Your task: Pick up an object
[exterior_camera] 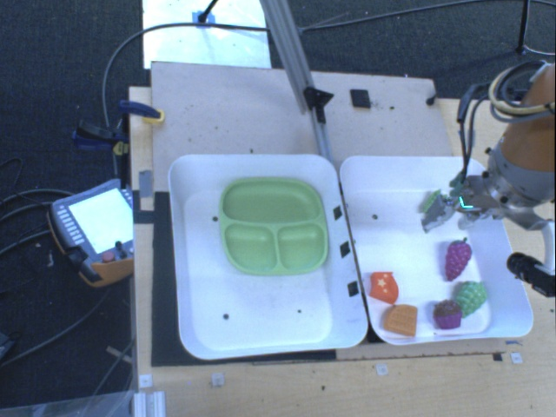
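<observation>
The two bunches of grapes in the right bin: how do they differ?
The purple grapes are dark violet; the green grapes are pale green. The purple grapes lie nearer the gripper, higher in the right bin; the green grapes lie nearer its lower edge, beside a small purple item. The purple bunch looks longer, the green rounder. Both are toy fruit, lying untouched.

The arm (521, 137) enters from the right edge, its orange band bent down toward the wrist. Its gripper (434, 211) points left and downward, hanging low.
</observation>
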`<state>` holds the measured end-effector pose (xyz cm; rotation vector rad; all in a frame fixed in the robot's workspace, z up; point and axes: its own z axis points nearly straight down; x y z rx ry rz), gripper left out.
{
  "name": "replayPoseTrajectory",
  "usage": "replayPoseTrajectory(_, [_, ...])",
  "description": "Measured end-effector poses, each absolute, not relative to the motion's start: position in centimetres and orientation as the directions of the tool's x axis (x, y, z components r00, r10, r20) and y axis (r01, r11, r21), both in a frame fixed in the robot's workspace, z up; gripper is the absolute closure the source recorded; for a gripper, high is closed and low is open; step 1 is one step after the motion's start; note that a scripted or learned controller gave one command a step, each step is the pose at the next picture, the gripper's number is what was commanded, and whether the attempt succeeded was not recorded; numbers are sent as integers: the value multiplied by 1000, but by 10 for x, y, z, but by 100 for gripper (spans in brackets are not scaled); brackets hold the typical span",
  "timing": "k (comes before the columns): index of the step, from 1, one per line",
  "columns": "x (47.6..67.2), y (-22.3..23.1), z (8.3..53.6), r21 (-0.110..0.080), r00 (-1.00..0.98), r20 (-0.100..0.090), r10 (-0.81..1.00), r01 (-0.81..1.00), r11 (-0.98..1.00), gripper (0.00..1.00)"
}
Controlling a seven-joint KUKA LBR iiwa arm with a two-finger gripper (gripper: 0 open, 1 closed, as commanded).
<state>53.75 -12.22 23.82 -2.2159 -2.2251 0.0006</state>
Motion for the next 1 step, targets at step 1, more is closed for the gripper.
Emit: replayPoseTrajectory(1, [538,-122,240,2,-5,0,1000,1000,5,0])
